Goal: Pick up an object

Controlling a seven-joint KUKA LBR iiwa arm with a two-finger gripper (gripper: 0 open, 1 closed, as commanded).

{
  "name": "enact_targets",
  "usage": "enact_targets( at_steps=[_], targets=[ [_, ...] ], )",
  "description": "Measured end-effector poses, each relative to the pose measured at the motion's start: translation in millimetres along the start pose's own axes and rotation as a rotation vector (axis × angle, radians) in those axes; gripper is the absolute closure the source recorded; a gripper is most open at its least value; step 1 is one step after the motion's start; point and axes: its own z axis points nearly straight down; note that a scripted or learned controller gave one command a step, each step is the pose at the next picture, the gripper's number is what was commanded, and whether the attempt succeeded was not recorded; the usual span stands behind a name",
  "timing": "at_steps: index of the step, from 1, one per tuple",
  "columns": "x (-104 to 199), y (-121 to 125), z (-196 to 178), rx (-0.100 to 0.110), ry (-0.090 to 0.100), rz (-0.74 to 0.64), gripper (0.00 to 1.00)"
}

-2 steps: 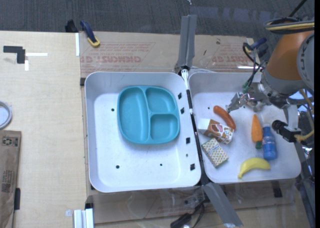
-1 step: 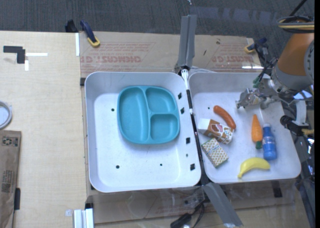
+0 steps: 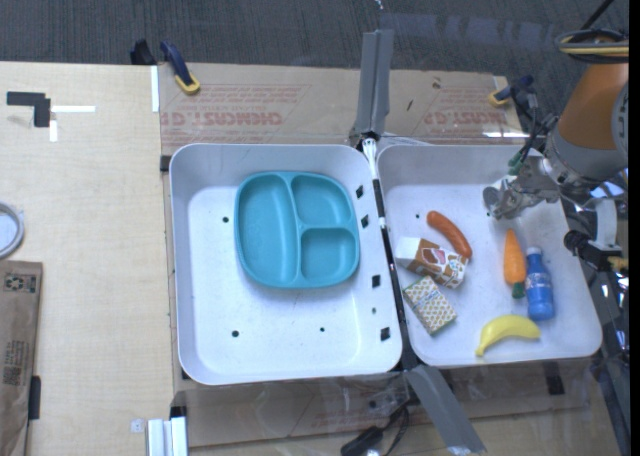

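Several objects lie in the right bin (image 3: 590,339): a carrot (image 3: 513,257) pointing top to bottom, just below the gripper (image 3: 508,198), a blue bottle (image 3: 539,286) touching its right side, a banana (image 3: 507,332) lying crosswise, a sausage (image 3: 449,233) running diagonally. The blue divided plate (image 3: 297,229) sits in the left bin (image 3: 200,274).

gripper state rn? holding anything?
Gripper: open or shut cannot be told; it hovers over the right bin, nothing visibly held.
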Motion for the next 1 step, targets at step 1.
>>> enact_targets(
  at_steps=[1],
  targets=[
    [1.1, 1.9, -1.0, -0.007, 0.0, -0.001, 0.0]
  ],
)
